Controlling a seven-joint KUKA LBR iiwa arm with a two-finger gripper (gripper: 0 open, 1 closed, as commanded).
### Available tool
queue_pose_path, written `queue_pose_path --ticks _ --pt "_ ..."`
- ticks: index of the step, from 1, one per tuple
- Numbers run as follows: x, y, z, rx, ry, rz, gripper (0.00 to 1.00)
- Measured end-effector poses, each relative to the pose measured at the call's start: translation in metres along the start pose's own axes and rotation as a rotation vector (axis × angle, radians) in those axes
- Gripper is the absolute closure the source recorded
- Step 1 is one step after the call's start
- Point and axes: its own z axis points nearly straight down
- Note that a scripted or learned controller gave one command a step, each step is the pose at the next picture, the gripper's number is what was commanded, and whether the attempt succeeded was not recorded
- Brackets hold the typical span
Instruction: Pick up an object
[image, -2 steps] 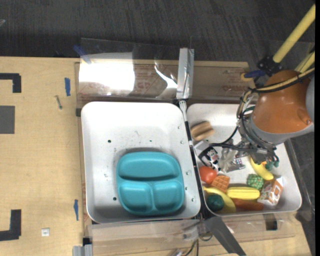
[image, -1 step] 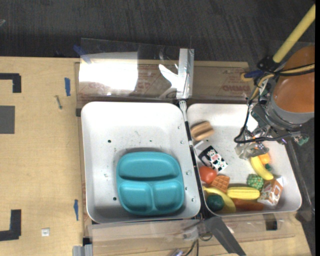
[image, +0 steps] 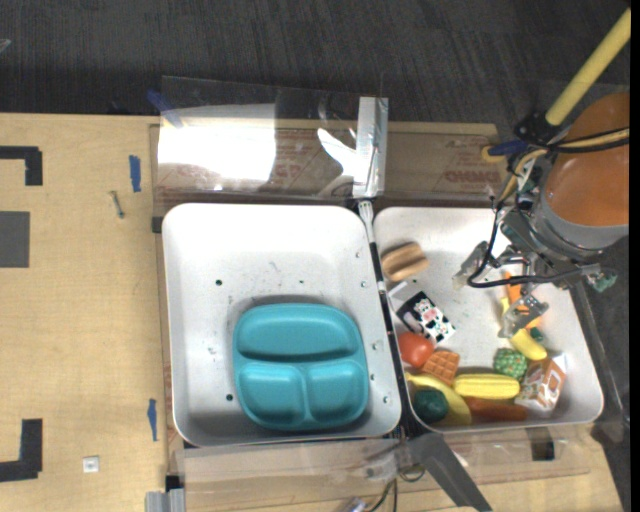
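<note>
The hand (image: 518, 300) hangs low in the right bin (image: 455, 232), near that bin's right side, with the grey and orange arm (image: 585, 195) above it. I cannot tell how the hand stands or if it pinches anything. Just under it sit small toy foods (image: 490, 385), piled along the bin's near edge. A toy burger (image: 403, 261) lies by the bin's left wall, with a black and white toy (image: 428, 317) below it. The left bin (image: 200, 250) holds a blue tray (image: 300, 365) near its near edge.
</note>
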Motion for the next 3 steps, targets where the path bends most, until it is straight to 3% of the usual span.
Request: queue_pose_path --ticks 1,2,3 --pt "0.050 -0.039 0.094 0.010 -0.008 -0.216 0.00" --pt "0.055 -0.050 0.101 0.008 -0.013 -0.208 0.00" --pt "0.055 -0.053 0.090 0.019 -0.015 -0.207 1.00"
